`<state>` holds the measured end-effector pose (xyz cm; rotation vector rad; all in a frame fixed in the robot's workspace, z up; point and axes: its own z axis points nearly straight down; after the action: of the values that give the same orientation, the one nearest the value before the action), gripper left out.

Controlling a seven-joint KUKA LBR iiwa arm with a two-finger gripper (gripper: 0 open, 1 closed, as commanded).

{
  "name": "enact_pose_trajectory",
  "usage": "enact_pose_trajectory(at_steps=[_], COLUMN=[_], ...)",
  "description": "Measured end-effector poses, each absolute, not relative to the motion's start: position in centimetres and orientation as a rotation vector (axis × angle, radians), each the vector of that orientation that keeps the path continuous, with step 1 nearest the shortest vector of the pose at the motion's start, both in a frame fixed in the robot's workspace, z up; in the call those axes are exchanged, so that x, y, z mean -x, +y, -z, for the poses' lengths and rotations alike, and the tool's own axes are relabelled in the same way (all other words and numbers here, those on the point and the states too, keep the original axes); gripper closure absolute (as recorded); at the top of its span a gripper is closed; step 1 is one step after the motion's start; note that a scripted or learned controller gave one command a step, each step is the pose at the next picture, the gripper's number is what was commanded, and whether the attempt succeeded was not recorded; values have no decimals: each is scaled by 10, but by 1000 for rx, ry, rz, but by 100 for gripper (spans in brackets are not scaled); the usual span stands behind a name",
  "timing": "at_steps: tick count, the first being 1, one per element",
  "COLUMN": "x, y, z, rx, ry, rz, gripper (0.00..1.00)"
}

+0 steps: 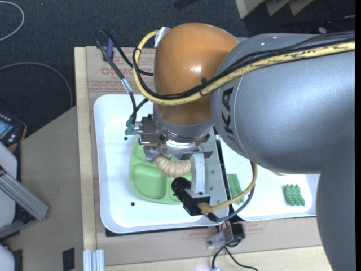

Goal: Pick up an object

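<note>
Overhead, one grey arm (293, 112) takes up most of the right side, reaching in from the right, with its orange band (189, 72) swelling like a dome over the far part of the left bin. A yellow cable (265, 61) and black cables run along it.

Two white bins sit side by side on the tan surface (84, 151). The left bin (110, 168) shows its left and near rim plainly; the right bin (271, 202) shows just a near strip under the arm.

Next in size, one pale green dish (148, 179) with rounded corners lies in the left bin, toward its middle, partly covered by the wrist.

The gripper (169, 151) hangs directly above the far right part of that dish, hidden beneath the wrist housing and a ribbed beige hose, so I cannot tell how it stands or whether anything is in it.

One small green ridged block (293, 195) lies in the right bin, near its front edge, well apart from the dish. One more green piece (234, 183) peeks out at the divide between the bins, just beside the metal bracket on the wrist; its shape is too hidden to name.
</note>
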<state>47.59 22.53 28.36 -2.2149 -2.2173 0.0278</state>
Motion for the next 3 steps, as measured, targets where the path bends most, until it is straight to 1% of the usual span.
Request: enact_pose_trajectory(at_steps=[1,2,3], x=[-480,-478,-479], y=[224,212,211], z=[-545,-449,-424], rx=[2223,2221,2221], ry=[-2228,-2217,-2219], rz=[32,-16,-8], gripper=[100,100,100])
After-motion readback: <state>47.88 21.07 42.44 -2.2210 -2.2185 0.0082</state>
